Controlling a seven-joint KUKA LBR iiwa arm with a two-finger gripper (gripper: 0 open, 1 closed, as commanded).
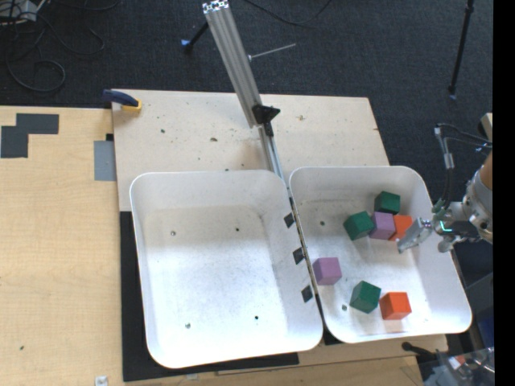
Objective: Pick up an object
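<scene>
below, wooden bench [48, 240], two white bins [209, 272], dark carpet [362, 39]

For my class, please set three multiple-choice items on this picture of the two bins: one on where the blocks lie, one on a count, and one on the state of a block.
1. Where do the blocks lie?
A. all in the right bin
B. all in the left bin
C. shared between both bins

2. How many green blocks are there?
A. one
B. three
C. five

3. How does the lone purple block lie?
A. stacked on an orange block
B. apart from the others, near the divider
C. outside the bins

Answers:
1 A, since every block sits in the right bin.
2 B: green blocks at and.
3 B, as bare white floor surrounds it beside the divider.
</scene>
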